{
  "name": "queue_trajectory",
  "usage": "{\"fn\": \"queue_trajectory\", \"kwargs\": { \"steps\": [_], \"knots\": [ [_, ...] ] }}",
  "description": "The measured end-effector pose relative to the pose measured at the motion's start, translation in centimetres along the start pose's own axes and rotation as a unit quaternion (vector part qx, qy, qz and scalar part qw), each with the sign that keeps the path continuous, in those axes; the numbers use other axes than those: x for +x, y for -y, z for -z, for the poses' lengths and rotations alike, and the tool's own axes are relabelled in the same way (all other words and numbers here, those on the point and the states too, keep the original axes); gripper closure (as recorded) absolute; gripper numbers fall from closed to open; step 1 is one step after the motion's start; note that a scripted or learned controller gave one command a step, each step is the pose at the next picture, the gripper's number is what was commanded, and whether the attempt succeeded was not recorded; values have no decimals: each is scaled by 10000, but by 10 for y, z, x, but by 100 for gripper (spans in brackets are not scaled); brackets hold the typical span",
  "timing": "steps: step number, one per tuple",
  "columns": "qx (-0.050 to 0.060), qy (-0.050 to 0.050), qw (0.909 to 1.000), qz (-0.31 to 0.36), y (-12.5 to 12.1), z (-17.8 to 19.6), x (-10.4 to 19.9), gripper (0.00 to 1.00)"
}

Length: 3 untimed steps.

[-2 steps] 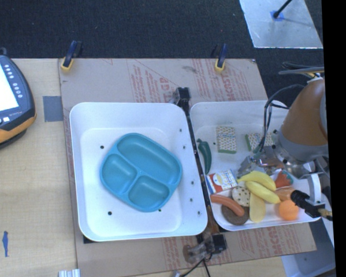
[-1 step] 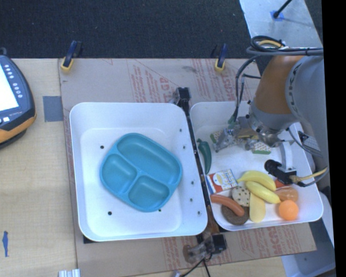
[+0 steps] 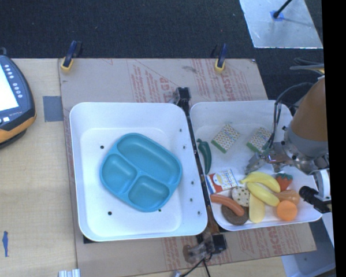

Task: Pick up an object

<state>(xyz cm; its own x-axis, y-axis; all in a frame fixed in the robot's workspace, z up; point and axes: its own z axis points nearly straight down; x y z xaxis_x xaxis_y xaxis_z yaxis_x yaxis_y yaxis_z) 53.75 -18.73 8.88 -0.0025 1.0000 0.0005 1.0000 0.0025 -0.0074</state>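
We see the gripper (image 3: 265, 157) low in the right bin (image 3: 218, 112), just above the bananas (image 3: 262, 185); finger spread: cannot tell. Orange (image 3: 287, 211) right of bananas. Blue tray (image 3: 141, 172) left of bananas, neighbouring bin.

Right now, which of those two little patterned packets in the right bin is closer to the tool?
The right-hand packet, up against the tool. The other packet lies further left, nearer the green pepper.
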Motion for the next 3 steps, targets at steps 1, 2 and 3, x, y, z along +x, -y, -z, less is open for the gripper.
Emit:
{"fn": "queue_trajectory", "kwargs": {
  "steps": [1, 2, 3],
  "knots": [
    [-7, -5, 10000, 11, -80, 1, 35, 0],
    [8, -7, 10000, 14, 62, 13, 45, 0],
    [25, 3, 10000, 43, 62, 22, 43, 100]
  ]
}}
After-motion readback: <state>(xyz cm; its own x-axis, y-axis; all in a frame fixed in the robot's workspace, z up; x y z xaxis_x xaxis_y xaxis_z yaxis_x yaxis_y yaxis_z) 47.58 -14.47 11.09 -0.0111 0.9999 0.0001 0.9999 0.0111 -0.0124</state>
